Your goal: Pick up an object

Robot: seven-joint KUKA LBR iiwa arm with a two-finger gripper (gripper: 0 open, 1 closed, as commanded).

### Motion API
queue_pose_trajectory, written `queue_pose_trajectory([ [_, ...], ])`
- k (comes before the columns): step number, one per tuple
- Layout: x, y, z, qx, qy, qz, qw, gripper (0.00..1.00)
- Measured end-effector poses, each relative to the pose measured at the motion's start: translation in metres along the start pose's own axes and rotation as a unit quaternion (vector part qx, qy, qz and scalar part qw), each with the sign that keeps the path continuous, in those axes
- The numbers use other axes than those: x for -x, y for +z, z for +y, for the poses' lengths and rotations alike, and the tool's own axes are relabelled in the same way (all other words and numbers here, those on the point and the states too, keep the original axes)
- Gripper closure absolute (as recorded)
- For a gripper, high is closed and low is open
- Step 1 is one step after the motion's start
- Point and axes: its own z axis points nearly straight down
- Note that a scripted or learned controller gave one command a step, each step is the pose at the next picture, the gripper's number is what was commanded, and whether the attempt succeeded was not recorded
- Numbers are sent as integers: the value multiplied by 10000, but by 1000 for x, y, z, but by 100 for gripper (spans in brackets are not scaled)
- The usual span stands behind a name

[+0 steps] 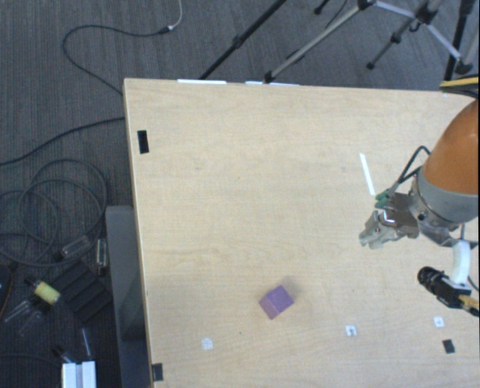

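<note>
A small purple cube (276,301) lies on the pale wooden bench top (248,200), near its front edge and left of centre. My gripper (379,233) hangs over the right part of the bench, under the grey wrist and orange band. It is well to the right of the cube and farther back, apart from it. Nothing shows held in it.
A thin white stick (367,175) lies just behind the gripper. A black mark (143,141) sits near the bench's left edge. Small white tags (351,330) and a black tag (448,346) dot the front. Cables and tools lie on the floor (46,217) to the left.
</note>
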Motion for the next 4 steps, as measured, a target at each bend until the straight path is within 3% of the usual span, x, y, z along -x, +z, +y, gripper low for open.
queue_pose_trajectory([
  [1, 0, 0, 0, 0, -1, 1, 10000, 0],
  [2, -30, 118, -10, -6, -886, 20, 9961, 0],
  [3, -30, 118, -10, -6, -886, 20, 9961, 0],
  [4, -31, 113, -11, -44, -888, 31, 9960, 100],
])
